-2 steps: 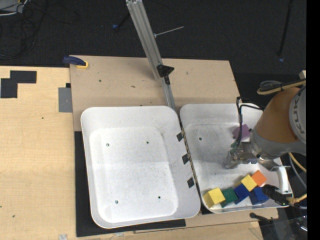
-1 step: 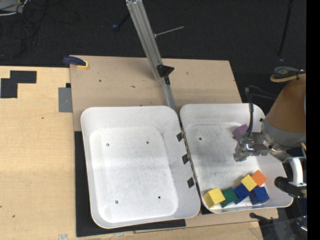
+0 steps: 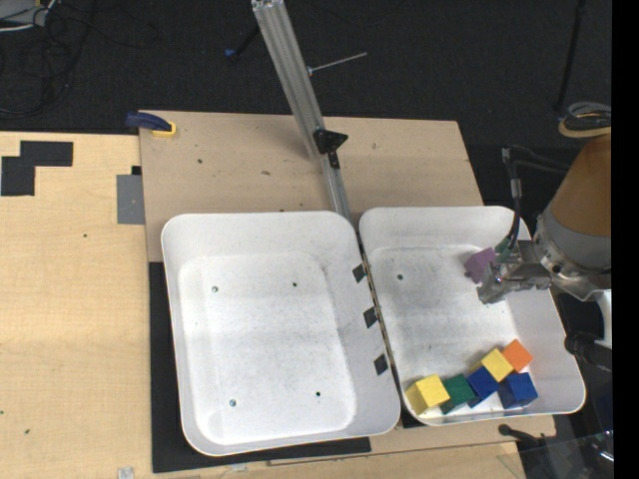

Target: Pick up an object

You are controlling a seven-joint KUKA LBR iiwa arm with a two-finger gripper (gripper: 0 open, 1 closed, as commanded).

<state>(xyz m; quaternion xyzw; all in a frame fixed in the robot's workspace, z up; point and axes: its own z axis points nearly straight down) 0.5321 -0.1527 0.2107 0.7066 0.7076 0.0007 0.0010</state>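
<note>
My gripper point(image 3: 496, 285) hangs low over the right side of the right bin point(image 3: 429, 230), reaching in from the right below the orange band point(image 3: 589, 193). A small purple object point(image 3: 480, 262) sits right against the gripper's upper left side; whether it is gripped is unclear. At the bin's near right corner lies a cluster of blocks: a yellow block point(image 3: 431, 392), a green block point(image 3: 459, 391), a blue block point(image 3: 482, 382), a second yellow block point(image 3: 496, 365), an orange block point(image 3: 516, 354) and another blue block point(image 3: 518, 390).
The left bin point(image 3: 200, 238) adjoins the right one, joined by black clips point(image 3: 369, 316). A slanted aluminium rail point(image 3: 295, 78) rises behind the bins. Both bins rest on a wooden bench point(image 3: 240, 168).
</note>
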